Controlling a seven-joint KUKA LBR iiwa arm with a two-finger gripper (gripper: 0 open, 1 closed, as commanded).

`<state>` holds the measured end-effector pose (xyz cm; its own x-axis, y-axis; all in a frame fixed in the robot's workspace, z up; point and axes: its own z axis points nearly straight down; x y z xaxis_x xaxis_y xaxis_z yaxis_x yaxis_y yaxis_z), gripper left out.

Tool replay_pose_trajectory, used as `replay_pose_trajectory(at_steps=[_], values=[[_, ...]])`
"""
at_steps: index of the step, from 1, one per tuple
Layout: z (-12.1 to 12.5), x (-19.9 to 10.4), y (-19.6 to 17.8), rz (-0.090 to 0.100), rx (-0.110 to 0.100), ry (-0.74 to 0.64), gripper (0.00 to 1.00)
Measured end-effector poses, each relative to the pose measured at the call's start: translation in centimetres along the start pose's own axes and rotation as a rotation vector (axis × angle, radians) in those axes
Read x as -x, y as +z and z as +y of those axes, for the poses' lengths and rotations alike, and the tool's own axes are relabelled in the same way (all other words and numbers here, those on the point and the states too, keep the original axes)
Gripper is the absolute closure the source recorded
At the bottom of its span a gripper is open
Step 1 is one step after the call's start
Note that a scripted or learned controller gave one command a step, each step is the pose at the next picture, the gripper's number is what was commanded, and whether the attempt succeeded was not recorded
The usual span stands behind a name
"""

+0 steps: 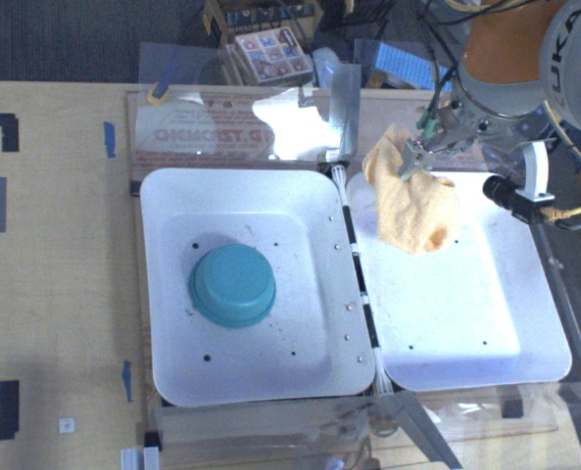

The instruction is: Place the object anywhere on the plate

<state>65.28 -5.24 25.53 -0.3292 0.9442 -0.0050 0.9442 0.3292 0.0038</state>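
Observation:
A crumpled yellow cloth (417,213) is at the back left of the right bin (486,311), close to the divider between the bins. My gripper (411,163) comes in from the upper right and is shut on the cloth's top fold, which bunches up around the fingers while the rest hangs down toward the bin floor. A round teal plate (233,284) lies left of centre in the left bin (163,213), well apart from the gripper and the cloth.
The bins meet at a raised ridge with screws (359,282). A shiny plastic sheet (270,125) lies behind the left bin. Boxes and cables (270,47) crowd the floor beyond the bench. A black-and-white fitting (525,179) juts from the arm.

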Motion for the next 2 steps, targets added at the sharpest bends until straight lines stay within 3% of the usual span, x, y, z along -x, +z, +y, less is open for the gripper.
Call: replay_pose_trajectory(at_steps=[1,2], values=[[0.2,-0.3,3.0,0.005,-0.005,-0.006,1.0],[0.5,-5.6,2.0,0.006,-0.002,-0.408,1.0]])
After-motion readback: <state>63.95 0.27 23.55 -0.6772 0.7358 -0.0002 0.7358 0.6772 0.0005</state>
